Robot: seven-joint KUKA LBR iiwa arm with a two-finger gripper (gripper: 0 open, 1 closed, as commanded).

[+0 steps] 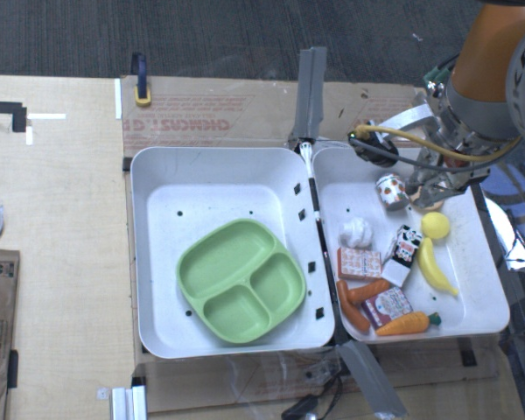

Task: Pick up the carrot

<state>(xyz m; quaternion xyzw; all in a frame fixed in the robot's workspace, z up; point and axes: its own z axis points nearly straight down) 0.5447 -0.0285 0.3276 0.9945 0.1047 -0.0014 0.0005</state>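
1. You have two shallow white plastic bins side by side on the bench: the left bin (149,234) and the right bin (490,261), parted by a grey divider post (311,94) at their far edge.
2. Your target, the orange carrot with a green stub end (406,324), lies flat in the right bin along its near edge, stub pointing toward the near right corner.
3. Just beside the carrot, toward the bin's middle, sits a small red and white carton (388,305), touching or nearly touching it; two orange-red sausage-shaped pieces (357,300) lie by the near left corner.
4. A yellow banana (437,266) lies toward the right wall, with a round yellow lemon-like fruit (435,225) at its far end and a black and white carton (404,248) on its left.
5. A crumpled white lump (356,229) and a pinkish box (360,262) rest near the left wall.
6. The left bin carries a pale green three-compartment plate (241,280), set toward its near edge.
7. The grey and orange arm (494,51) reaches in over the far right corner; its gripper (420,192) hangs by a small round white and brown object (390,189), well apart from the carrot.
8. You cannot tell whether the gripper is spread or pressed together; cables and shadow hide its tip.
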